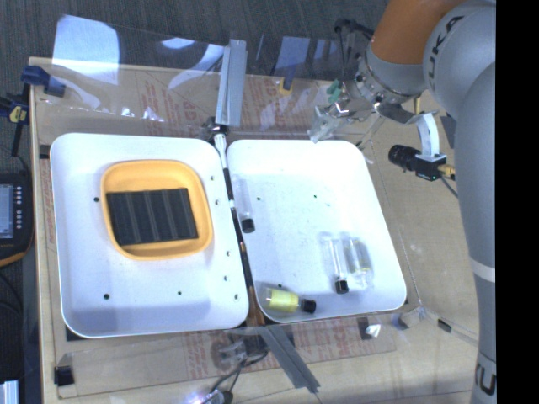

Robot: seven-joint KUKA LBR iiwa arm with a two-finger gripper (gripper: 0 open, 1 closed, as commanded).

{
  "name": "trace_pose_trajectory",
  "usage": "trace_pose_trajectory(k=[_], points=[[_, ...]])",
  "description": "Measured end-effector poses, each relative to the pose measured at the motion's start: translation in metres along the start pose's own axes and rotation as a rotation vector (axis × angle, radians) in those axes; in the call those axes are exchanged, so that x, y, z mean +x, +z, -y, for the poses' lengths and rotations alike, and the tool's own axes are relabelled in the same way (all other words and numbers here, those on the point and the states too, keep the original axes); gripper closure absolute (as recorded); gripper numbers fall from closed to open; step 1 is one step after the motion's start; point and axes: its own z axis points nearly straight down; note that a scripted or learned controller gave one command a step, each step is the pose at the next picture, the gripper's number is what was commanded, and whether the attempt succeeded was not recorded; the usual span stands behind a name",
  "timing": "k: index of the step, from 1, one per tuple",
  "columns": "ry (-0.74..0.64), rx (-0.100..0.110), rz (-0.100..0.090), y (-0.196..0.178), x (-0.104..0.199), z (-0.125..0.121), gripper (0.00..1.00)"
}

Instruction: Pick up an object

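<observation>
Two clear vials (347, 259) lie touching, lower right of the frame; grabbing one may roll both. My pincer (337, 112) up top: can't tell its state.

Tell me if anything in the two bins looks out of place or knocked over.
Nothing looks spilled or broken. The clear bottles and the yellow bottle lie on their sides in the right bin, loose rather than upright. In the left bin, the yellow tray sits flat.

Bulky grey arm (472, 141) with orange band (408, 19) and dark lettering.
</observation>
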Motion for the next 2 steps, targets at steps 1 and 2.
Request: trace_pose_trajectory(k=[1, 2], points=[[0.365, -0.002, 0.002, 0.006, -0.047, 0.009, 1.00], [-0.037, -0.004, 0.004, -0.015, -0.041, 0.007, 1.00]])
